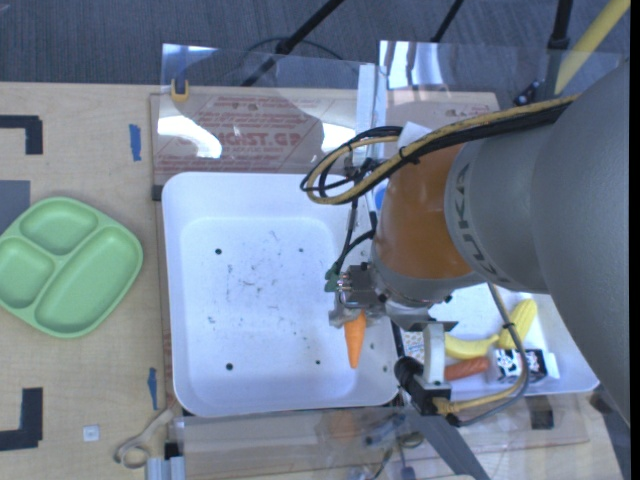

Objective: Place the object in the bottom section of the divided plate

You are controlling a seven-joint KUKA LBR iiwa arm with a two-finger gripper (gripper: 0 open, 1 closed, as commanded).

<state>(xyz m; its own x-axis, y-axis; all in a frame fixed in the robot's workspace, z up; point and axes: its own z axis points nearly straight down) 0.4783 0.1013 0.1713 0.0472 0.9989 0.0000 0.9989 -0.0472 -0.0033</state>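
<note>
Pincer (352,318) grasps small orange plastic carrot (355,342) above the left white bin (190,268); I must carry it to green divided plate (68,265)

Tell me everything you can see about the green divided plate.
The green divided plate is a rounded, glossy, plastic-looking dish in light green. Raised ridges split it into three sections: two small ones toward the top and left, and one long one along the bottom right. It lies flat on the wooden bench, left of the white bins, apart from them.

Orange carrot (354,340) hanging point-down over left bin, green divided plate (66,265) on bench, far left.
</note>
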